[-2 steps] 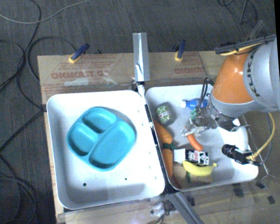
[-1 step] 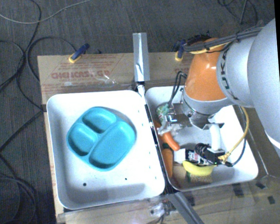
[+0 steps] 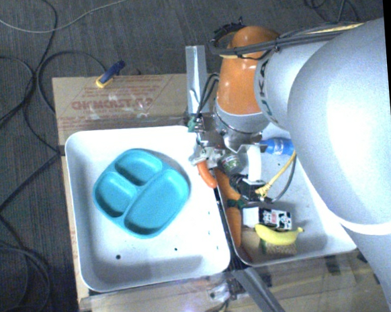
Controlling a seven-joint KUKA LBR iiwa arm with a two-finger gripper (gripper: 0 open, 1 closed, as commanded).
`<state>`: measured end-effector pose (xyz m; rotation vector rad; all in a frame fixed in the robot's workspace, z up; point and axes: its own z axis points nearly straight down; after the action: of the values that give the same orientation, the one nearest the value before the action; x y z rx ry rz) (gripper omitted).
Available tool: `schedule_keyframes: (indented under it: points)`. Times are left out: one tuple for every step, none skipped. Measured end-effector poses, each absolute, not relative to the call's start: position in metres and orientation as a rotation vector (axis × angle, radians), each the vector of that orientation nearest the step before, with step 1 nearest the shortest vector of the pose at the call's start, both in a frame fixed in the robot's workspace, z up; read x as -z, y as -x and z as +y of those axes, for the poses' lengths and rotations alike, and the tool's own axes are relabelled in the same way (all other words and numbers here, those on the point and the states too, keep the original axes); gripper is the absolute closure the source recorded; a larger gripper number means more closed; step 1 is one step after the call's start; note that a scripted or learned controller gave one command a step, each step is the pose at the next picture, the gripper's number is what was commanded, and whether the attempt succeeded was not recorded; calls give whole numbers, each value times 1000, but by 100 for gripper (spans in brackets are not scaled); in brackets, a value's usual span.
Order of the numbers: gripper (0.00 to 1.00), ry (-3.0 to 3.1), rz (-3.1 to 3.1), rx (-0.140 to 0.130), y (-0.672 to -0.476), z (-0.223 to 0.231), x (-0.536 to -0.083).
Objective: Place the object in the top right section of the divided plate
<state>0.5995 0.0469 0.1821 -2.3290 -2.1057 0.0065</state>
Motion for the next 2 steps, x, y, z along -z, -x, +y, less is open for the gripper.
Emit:
schedule_keyframes:
  points:
    - [100, 2142, -2299, -9, -646, 124, -160]
    - [100, 2421, -2006, -9, -668, 177, -168]
